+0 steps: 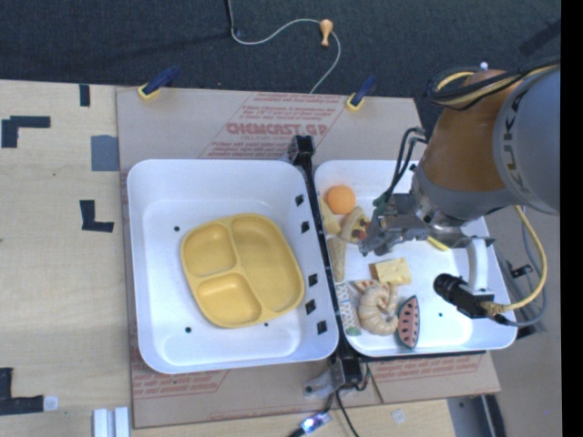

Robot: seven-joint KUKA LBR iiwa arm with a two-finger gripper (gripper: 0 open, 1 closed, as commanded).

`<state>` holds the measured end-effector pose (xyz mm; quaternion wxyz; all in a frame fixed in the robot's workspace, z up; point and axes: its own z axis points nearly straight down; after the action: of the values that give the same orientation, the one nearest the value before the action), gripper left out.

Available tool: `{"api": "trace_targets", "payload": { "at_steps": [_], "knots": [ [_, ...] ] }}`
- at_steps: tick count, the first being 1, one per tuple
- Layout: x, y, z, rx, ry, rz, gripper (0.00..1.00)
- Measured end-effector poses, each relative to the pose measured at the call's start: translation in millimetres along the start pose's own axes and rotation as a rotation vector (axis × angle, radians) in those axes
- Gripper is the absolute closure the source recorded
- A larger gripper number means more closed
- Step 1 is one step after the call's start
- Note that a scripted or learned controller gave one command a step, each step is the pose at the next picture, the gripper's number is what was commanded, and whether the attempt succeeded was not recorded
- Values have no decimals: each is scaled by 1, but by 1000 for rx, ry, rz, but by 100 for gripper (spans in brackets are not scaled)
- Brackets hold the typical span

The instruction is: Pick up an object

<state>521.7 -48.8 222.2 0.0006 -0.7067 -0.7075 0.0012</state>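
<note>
The surface [55, 271] is light wood with dark angular markings along its left part. A brown cardboard sheet [264, 126] with red print lies on it, pinned at the far edge by two blue-and-yellow clamps [157, 83]. Beyond the far edge is dark carpet, where a thin white cord [282, 35] loops to a small yellow end piece.

Two white bins sit side by side on the cardboard, joined by a black divider strip. The left bin [150, 244] holds a yellow three-compartment tray [241, 269], lying flat near its centre.

The right bin [474, 335] holds the loose objects: an orange ball [340, 198] at the far left corner, a yellow wedge-shaped block [392, 271] near the middle, a tan ring-shaped piece [375, 306] just nearer, a watermelon slice [407, 321] beside it, and pale items along the left wall that are too crowded to identify.

The arm [483, 153] reaches in from the right over the right bin. The end effector [375, 235] sits low, between the orange ball and the yellow block, beside the clutter at the left wall. Whether it is released or clenched cannot be told; nothing is visibly grasped.
</note>
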Motion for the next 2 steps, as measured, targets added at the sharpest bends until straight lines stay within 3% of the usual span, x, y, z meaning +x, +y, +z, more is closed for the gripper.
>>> {"api": "trace_targets", "payload": {
  "at_steps": [1, 2],
  "knots": [
    [-18, -9, -3, 0, 1, 2, 100],
    [-13, -3, 9, 2, 0, 1, 100]
  ]
}}
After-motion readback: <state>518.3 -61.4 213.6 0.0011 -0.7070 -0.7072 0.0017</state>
